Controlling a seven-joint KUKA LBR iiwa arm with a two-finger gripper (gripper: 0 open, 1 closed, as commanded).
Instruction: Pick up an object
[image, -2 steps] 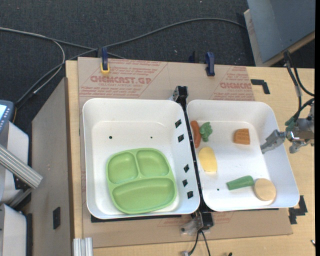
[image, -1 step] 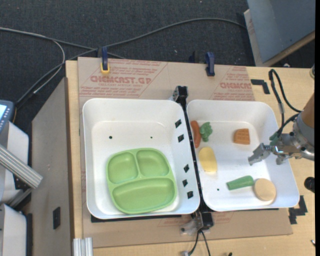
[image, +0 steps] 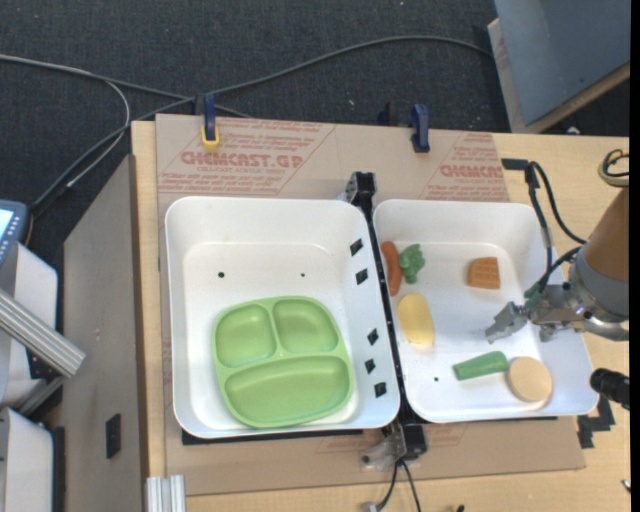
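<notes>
We see gripper (image: 508, 322) low in right bin (image: 455, 215), fingers spread, nothing between them. Green stick (image: 480, 366), round biscuit (image: 529, 380) just beside. We judge pick not yet made; grasp, lift remain.

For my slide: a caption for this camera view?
End effector over the right bin of toy foods; green divided plate in the left bin.

Cardboard-topped bench (image: 300, 150) bears two white bins (image: 190, 300).
</notes>
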